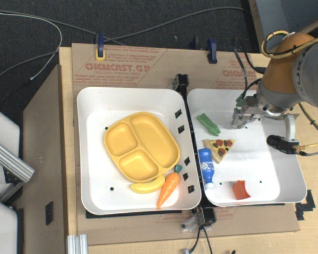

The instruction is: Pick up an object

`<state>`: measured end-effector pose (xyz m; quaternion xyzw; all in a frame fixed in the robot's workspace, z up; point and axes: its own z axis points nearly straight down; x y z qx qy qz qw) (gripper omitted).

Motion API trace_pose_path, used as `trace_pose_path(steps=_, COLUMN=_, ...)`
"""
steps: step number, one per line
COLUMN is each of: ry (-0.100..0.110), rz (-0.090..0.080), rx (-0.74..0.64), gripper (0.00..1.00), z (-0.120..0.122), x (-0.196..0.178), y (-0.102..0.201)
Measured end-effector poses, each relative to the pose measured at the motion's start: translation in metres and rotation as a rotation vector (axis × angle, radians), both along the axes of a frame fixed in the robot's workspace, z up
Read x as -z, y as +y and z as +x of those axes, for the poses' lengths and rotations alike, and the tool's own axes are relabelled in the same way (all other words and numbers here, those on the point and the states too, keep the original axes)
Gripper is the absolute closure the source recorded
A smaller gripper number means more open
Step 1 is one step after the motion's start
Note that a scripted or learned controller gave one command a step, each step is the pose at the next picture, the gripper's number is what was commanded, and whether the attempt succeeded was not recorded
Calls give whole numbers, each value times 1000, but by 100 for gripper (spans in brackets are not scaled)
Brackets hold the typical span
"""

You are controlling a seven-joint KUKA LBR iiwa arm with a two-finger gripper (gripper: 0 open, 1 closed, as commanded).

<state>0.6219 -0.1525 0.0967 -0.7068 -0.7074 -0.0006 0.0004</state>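
Over the right bin [286, 187] I have the arm [289, 67] reaching in, its gripper [244, 116] low near the back wall; whether the fingers are apart or together I cannot tell, and nothing shows between them, so I judge the pick not yet done. Candidates lie close: green pod [208, 124] just beside it, pizza slice [220, 147], blue bottle [205, 166], red block [240, 189]. Beyond sit the left bin [90, 157], yellow divided plate [141, 146], carrot [168, 189] and banana [146, 186], all on a cardboard-covered bench [132, 62], cables trailing across dark floor.
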Motion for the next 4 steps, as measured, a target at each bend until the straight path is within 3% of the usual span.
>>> trace_pose_path(steps=1, ry=-5, rz=-2, rx=1, gripper=100, z=-6, x=-61, y=0)
trace_pose_path(steps=2, ry=-5, rz=-2, rx=-1, gripper=100, z=3, x=-121, y=3)
trace_pose_path(steps=3, ry=-6, rz=-2, rx=-1, gripper=100, z=4, x=-159, y=4)
trace_pose_path(steps=4, ry=2, rz=1, rx=-5, gripper=100, z=-5, x=-166, y=56)
